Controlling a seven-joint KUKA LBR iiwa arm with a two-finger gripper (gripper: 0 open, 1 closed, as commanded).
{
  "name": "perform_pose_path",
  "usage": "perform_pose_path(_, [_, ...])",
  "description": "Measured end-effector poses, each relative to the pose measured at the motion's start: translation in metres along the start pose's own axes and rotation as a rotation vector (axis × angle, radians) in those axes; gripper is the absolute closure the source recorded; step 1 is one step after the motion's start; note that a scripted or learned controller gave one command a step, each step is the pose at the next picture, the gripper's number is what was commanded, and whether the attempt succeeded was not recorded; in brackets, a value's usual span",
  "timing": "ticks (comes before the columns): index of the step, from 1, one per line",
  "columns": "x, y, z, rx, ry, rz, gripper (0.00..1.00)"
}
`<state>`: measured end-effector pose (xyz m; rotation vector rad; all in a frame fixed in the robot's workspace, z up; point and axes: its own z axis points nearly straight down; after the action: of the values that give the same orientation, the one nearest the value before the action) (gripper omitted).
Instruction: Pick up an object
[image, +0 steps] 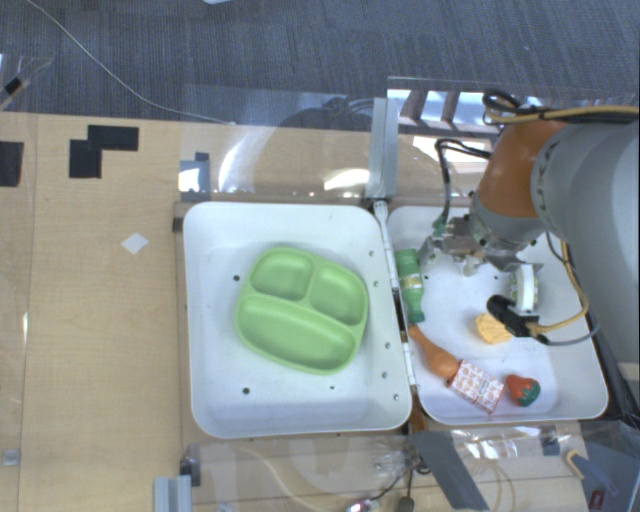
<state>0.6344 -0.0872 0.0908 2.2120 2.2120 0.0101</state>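
Note:
The right bin (580, 395) holds several small items. A green bottle-like object (408, 285) lies along its left wall. An orange carrot (432, 350) sits below it, and beside that is a pink and white patterned packet (477, 385). A red and green toy fruit (523, 390) lies near the front right, and a yellow piece (492, 328) rests in the middle. My gripper (457, 246) hangs low over the back of this bin, right of the green object's top end and apart from the yellow piece. The wrist hides what is under it.
The left bin (210, 390) holds a green divided plate (302, 309). A metal divider (383, 160) stands between the bins at the back. Cables and a black connector (512, 318) hang from the wrist over the right bin.

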Motion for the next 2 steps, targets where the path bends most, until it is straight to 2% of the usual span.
perform_pose_path(1, [0.000, 0.034, 0.002, 0.001, -0.003, -0.002, 0.00])
perform_pose_path(2, [-0.005, -0.010, 0.000, 0.000, 0.004, -0.003, 0.00])
